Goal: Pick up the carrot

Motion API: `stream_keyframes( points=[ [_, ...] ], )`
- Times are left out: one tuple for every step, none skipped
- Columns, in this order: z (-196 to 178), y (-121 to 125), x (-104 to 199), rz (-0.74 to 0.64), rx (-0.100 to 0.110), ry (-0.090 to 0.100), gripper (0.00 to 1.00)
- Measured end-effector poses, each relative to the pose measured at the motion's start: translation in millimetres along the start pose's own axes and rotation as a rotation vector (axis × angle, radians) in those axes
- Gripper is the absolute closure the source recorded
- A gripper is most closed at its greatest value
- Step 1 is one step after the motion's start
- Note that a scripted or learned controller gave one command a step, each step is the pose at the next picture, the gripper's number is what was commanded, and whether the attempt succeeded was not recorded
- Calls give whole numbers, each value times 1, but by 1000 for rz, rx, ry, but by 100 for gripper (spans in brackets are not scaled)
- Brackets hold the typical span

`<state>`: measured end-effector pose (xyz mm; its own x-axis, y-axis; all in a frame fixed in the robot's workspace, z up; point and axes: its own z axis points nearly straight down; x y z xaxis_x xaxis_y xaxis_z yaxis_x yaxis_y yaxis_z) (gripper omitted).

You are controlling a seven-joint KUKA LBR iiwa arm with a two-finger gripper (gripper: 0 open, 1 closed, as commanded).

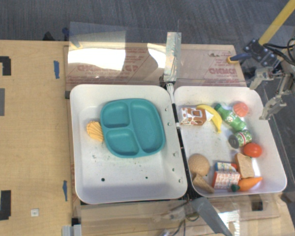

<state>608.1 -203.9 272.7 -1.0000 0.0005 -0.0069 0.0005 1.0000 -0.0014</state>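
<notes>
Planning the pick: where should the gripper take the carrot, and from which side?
Probably the carrot's thick middle, coming from above, fingers across its width. It lies flat in the right bin's near corner, with a can and bread crowding its left side.

Lit evenly and brightly from above. Showed strong white glare on the clear panel [96,55] behind the bins. Looked slightly soft, with faint shadows.

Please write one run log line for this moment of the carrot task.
phase: approach | gripper: above right bin's far right rim, holding nothing | carrot: near right corner of right bin, untouched
</notes>
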Motion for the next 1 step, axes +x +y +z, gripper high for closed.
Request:
stream_keyframes(
  points=[
    [78,50,42,-111,-4,8,0]
  ],
)
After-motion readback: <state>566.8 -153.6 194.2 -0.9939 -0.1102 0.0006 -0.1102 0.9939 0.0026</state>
